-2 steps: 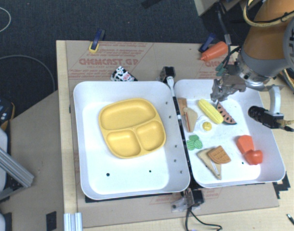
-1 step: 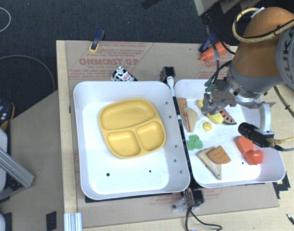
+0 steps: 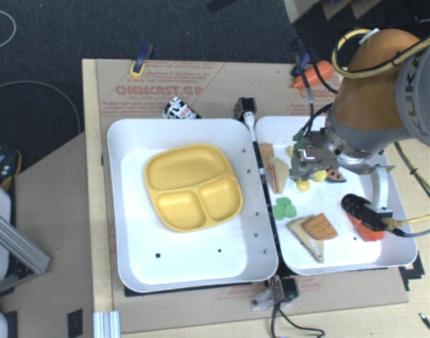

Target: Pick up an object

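Note:
My gripper hangs low over the back left part of the right bin, pointing down. Just beneath it lie a small yellow piece and a brown-orange piece. To its left are two tan wedge slices by the bin's left wall. A green leafy piece sits in front of them. Nearer the front lie a brown cracker and a tan wedge. An orange-red piece lies at the right. Nothing shows held in the gripper.
The left bin holds a yellow divided plate. Behind the bins on the bench are a black-and-white item, a black clamp, a yellow-blue clamp and an orange clamp.

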Controlling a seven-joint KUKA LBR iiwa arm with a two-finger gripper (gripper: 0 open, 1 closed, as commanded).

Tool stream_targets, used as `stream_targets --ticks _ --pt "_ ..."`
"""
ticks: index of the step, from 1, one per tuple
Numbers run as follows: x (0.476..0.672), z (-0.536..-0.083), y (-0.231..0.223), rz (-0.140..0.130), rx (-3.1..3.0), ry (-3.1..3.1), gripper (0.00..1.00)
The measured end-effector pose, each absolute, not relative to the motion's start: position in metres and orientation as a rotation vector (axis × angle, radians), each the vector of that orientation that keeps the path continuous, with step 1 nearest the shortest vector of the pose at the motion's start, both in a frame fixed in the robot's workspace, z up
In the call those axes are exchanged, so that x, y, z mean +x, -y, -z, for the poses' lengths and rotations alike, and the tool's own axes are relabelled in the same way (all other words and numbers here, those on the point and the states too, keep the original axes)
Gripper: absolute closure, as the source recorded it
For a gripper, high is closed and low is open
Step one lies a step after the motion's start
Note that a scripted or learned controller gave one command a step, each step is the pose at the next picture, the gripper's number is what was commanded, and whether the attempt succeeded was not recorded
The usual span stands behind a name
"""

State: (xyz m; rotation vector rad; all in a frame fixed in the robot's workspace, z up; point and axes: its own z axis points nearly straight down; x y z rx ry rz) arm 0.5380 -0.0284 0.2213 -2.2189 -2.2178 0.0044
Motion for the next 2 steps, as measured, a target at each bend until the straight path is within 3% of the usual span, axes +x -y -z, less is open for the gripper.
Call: stream_targets --ticks 2 --pt "0.530 -0.232 0.016 0.003 -2.222 2.224 1.00"
